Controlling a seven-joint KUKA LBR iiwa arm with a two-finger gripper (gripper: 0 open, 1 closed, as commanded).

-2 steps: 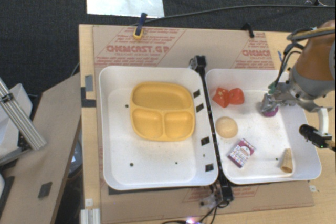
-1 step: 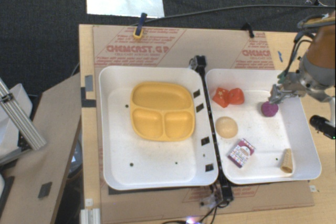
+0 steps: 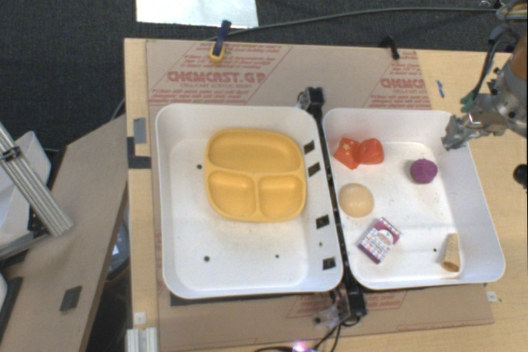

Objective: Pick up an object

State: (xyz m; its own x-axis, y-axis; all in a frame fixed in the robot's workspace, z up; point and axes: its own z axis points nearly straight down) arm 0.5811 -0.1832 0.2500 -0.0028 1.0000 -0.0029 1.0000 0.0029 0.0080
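Glossy white plastic bins (image 3: 247, 280), a smooth matt yellow plastic tray (image 3: 254, 175), on raw brown cardboard (image 3: 346, 70).

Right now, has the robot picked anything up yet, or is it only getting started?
Only getting started, it seems. Nothing looks done: the orange piece, purple ball, beige ball, small packet and cone all lie in the right bin. In hand: the gripper sits at that bin's far right corner, nothing seen in it. Left: reach an object, grip it, lift it.

Grey metal end effector (image 3: 459, 133), teal fitting, thin dark cable, orange band above
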